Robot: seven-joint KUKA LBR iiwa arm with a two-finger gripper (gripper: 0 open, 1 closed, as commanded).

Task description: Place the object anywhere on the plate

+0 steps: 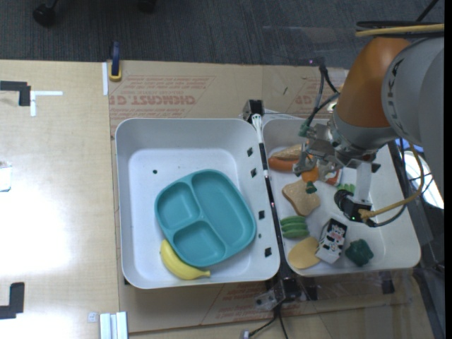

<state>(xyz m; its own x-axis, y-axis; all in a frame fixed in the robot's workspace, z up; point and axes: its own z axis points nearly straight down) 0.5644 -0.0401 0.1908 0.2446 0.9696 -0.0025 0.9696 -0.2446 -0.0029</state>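
The arm [395, 83] reaches in from the right over the right bin [395, 256], its orange band high near that bin's far right corner and the grey wrist pointing down toward the far left part of the bin. The gripper [311, 162] hangs low just above the toy food there, by the wall that the two bins share. Whether the jaws are apart or together cannot be told, since the wrist and its cables cover them, and nothing can be seen held between them.

Directly under the gripper lies an orange and tan hot-dog-like piece [284, 158], with a small orange piece [311, 176] just beside it. Toward the near edge of the right bin follow a tan bread slice [302, 198], a green ridged piece [294, 226], a yellow flat chip-like piece [304, 253], a small white and black box [332, 240] and a dark green lump [359, 252], the last three along the near edge.

The left bin [134, 189] carries the teal plate [205, 217], with three compartments, lying near the bin's middle and reaching toward its near right corner. A yellow banana [180, 263] lies against the plate's near left rim, on the bin floor by the near edge.
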